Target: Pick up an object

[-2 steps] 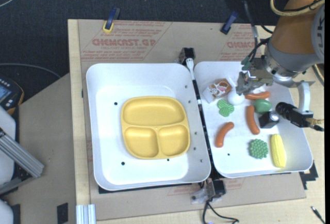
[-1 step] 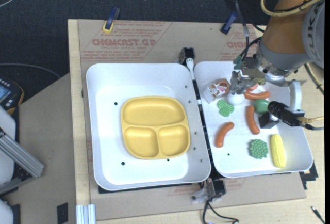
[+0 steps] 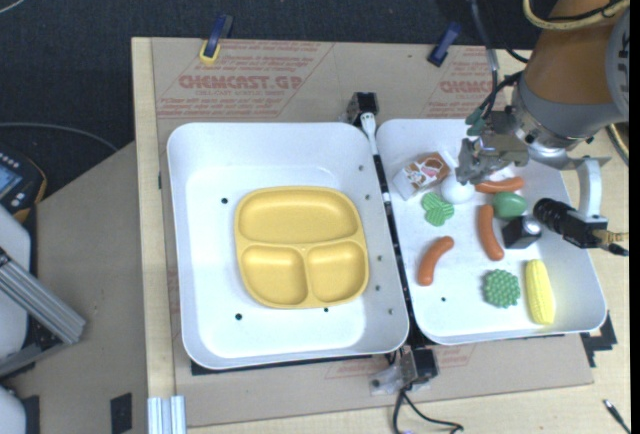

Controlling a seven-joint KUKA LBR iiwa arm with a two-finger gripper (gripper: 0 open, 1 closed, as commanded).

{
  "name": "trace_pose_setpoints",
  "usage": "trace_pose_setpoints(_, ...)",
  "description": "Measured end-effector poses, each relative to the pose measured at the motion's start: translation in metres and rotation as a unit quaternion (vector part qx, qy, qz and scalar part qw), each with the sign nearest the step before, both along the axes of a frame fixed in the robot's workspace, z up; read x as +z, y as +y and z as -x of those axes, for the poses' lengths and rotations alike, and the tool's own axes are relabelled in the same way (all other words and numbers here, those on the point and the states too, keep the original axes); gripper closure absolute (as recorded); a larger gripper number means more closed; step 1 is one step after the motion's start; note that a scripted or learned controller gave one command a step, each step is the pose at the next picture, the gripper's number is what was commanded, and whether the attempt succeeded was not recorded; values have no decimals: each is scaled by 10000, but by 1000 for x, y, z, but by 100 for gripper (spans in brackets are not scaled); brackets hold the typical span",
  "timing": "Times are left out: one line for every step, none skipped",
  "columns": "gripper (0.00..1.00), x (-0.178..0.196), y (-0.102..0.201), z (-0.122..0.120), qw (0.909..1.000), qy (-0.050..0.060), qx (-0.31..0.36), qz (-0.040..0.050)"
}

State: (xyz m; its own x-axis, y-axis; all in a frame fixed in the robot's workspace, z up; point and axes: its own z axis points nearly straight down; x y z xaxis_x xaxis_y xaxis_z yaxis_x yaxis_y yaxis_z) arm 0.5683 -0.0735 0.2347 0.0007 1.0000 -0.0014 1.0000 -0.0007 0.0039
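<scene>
- The table (image 3: 300,72) is a brown board with red print, bearing two shallow white bins side by side, with a blue clip (image 3: 214,37) on its far left edge and another clip (image 3: 443,47) on its far right edge.
- The arm (image 3: 575,42), grey with an orange band, reaches in from the right and hangs over the far part of the right bin.
- The left bin (image 3: 200,252) holds one thing, a yellow plate (image 3: 300,244) with three compartments, lying flat near its middle.
- The right bin (image 3: 440,307) holds the small toy foods, any of which could be picked up.
- The claw (image 3: 487,160) points down over the far middle of the right bin, just above a small white object; I cannot tell how far it is open, and nothing shows between its fingers.
- A yellow corn cob (image 3: 540,290) lies near the right bin's near right corner.
- A small printed packet (image 3: 423,173), white with red and brown, lies at the far left of the right bin, beside the claw.
- A red sausage (image 3: 433,260) lies tilted near the bin's left side; a second sausage (image 3: 489,231) lies right of it, and a third orange-red piece (image 3: 499,186) lies just beside the claw.
- A bumpy green ball (image 3: 501,288) sits just left of the corn cob.
- A leafy green piece (image 3: 437,211) lies below the packet.
- A smooth green piece (image 3: 510,205) lies near the third sausage.
- The small white object (image 3: 458,191) sits under the claw, touching the leafy green piece's upper edge.
</scene>
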Motion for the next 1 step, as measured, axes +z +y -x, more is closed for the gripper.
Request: trace_pose_setpoints(100, -16, -1, -13, 10000, 7, 9, 3)
